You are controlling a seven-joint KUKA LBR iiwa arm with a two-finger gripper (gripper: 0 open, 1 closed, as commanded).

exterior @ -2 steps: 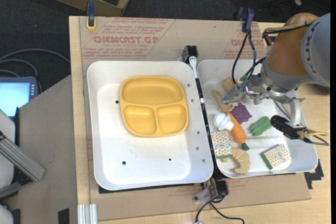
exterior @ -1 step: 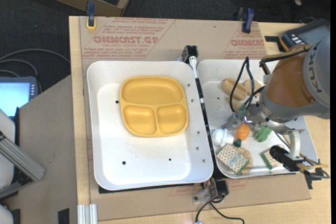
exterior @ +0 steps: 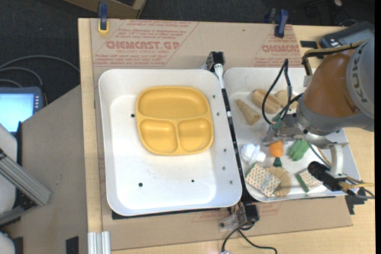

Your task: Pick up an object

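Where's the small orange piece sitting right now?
In the camera view, the small orange piece lies in the right bin, near its middle, just left of the green piece and under the arm's wrist.

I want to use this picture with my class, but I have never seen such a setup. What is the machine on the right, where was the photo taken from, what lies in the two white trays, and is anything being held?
The photo comes from one fixed camera above the bench, looking down at a slant. The grey and orange machine is a robot arm reaching in from the right; its tool hangs over the right bin. That bin holds a jumble of small things: tan pieces, an orange piece, a green piece and a patterned packet. The left bin holds a yellow divided plate. I cannot tell whether the tool grips anything; the arm and cables hide its tip.
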